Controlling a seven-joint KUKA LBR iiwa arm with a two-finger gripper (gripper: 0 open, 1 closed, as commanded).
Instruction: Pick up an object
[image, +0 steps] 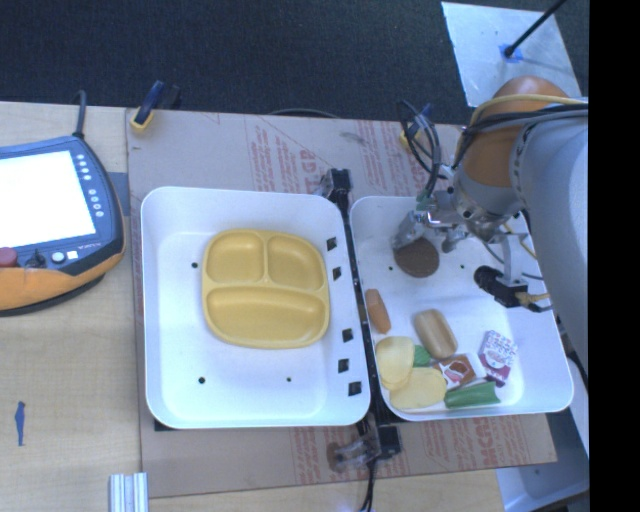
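Camera view: brown disc (417, 259) under hand (428, 226)

Two white bins sit side by side on the desk (100, 330): the left bin (165, 300) carries one yellow divided tray (266, 288) with three compartments. The right bin (545, 385) carries about eight small items, clustered mostly toward the lower right of the frame. One tablet-like controller (50, 225) lies at the left edge.
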